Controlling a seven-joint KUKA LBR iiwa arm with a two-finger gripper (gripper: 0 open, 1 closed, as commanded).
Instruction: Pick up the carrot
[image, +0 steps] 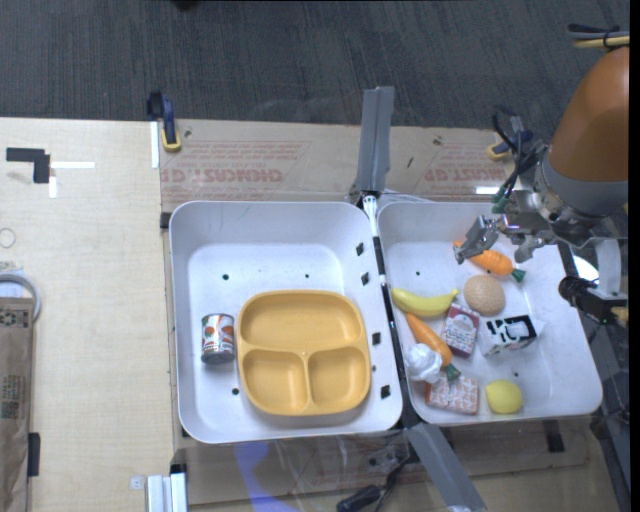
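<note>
Camera view — pincer (487, 238) in right bin (560, 400), just above carrot (491, 262), grip state unclear.

My gripper (487, 240) hangs over the right bin (570, 400). Below it, banana (424, 300), round bun (484, 294) and carton (461, 330) crowd the carrot (428, 338); 1 open strip lies behind me.

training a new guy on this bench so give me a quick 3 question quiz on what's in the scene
1. True or false: the lemon lies on the yellow plate.
2. Which item shares a bin with the yellow plate? A banana, B can, C lemon.
3. Fill in: the hand hovers over the view's ____ bin.

Key: 1 false; 2 B; 3 right, over the right bin.
</note>
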